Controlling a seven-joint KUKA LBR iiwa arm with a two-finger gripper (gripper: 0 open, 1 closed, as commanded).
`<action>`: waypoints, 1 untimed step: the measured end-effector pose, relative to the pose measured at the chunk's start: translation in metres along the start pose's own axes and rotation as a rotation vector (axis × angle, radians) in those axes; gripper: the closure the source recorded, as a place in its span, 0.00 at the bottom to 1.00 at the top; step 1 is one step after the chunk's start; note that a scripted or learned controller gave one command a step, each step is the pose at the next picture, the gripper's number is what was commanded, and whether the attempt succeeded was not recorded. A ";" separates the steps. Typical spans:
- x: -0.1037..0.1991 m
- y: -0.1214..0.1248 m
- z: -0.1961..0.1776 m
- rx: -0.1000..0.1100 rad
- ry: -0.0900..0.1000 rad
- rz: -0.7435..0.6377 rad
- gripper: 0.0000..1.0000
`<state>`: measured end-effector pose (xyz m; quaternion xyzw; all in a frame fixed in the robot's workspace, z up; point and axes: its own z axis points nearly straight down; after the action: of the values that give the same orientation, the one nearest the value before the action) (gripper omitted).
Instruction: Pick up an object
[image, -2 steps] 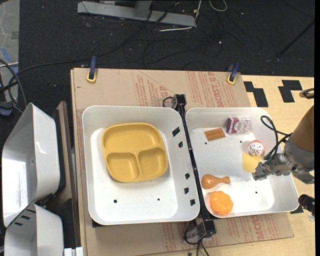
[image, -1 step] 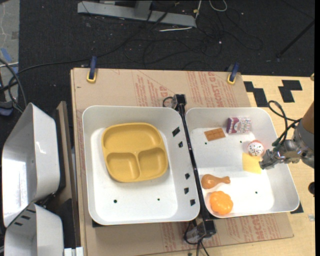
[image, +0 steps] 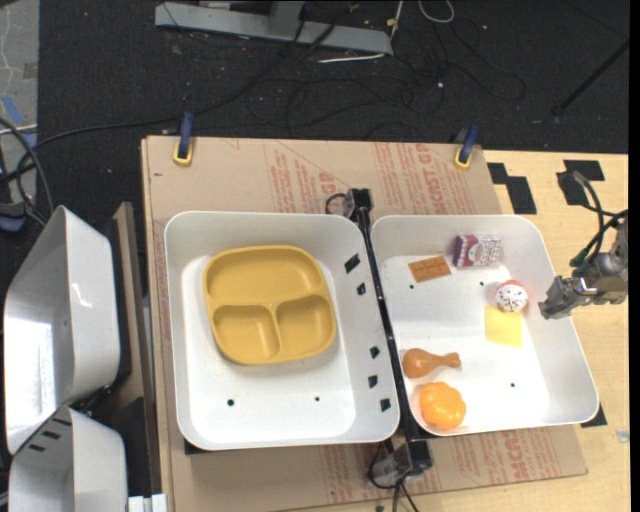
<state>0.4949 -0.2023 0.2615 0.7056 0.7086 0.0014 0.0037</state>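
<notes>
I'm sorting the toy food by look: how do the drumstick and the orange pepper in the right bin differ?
The drumstick is long, lying sideways with its thin end pointing right; the pepper is round and lumpy. The drumstick is duller brown-orange, the pepper brighter. The pepper lies nearer the bin's front rim. Both sit in the right bin, near its left side.

Both white bins, the left bin (image: 190, 330) and the right bin (image: 560, 390), look like smooth, faintly glossy plastic. The yellow divided tray (image: 268, 303) reads as matt moulded plastic. The board beneath (image: 300, 165) looks like rough brown cardboard, printed in red. The orange fruit (image: 442, 405) shines like plastic.
</notes>
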 end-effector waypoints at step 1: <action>0.047 0.029 -0.001 0.004 0.003 -0.004 1.00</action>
<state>0.5238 -0.1552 0.2626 0.7041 0.7101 0.0012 0.0011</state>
